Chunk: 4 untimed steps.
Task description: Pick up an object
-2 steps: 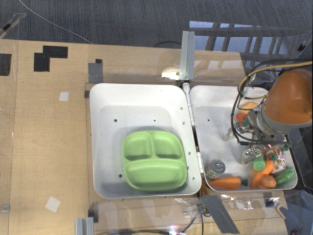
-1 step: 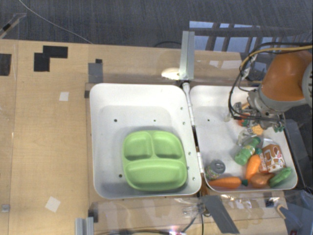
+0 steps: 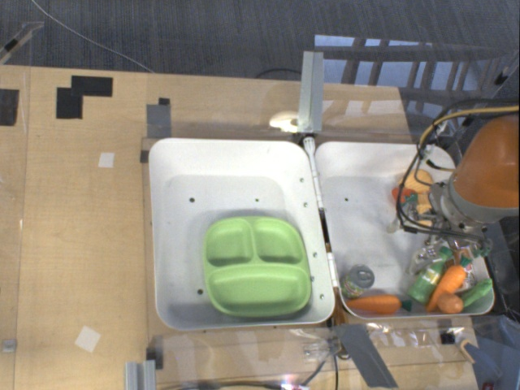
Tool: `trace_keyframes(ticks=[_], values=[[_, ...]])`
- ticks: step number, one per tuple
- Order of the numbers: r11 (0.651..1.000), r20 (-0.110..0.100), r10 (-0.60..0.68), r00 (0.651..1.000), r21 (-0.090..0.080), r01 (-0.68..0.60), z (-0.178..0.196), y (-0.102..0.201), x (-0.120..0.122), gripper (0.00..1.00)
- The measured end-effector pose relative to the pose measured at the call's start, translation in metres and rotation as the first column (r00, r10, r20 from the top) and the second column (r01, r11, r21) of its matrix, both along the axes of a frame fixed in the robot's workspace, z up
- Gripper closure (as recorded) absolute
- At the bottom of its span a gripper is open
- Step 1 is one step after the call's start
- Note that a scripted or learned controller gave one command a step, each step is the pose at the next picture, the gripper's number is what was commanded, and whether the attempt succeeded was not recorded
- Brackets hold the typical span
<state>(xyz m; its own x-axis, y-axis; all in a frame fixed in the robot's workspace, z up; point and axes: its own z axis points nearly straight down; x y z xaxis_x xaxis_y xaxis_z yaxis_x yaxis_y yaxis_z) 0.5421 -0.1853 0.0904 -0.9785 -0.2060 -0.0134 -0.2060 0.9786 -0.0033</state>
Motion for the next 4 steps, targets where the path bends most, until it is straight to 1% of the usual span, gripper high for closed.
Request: trace_keyframes(ticks=[1, 2, 3, 4], values=[[1.000, 0.003, -0.020, 1.000, 0.001, 0.020, -0.001, 0.043, 0.064, 0.00], [1.000, 0.001, -0.027, 1.000, -0.004, 0.027, 0.000, 0.003, -0.020, 0.00], [0.990, 0.004, 0.141, 0.990, -0.002, -0.141, 0.000, 0.054, 0.041, 0.00], [0.917, 0.000, 0.398, 0.917, -0.009, -0.398, 0.073, -0.018, 0.076, 0.00]])
